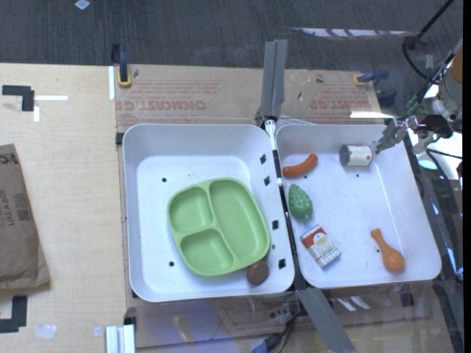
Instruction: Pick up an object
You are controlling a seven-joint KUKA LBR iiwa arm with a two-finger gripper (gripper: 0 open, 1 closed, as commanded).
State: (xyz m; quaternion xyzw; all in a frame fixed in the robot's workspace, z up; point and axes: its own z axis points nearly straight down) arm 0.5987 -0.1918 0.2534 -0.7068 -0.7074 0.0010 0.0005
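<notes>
The right bin [412,197] holds an orange sausage [299,165], a small silver can [356,155] lying on its side, a bumpy green fruit [300,201], a red and white carton [321,245] and an orange drumstick-shaped toy [388,251]. My gripper [388,137] hangs at the bin's far right corner, just right of the can and slightly above it. Nothing shows in its grasp.
The left bin [147,190] carries a green divided plate [218,226] and a brown ball [257,273] by its near right corner. A grey divider [274,79] rises behind the two bins. A brown paper bag [18,219] lies on the bench at far left.
</notes>
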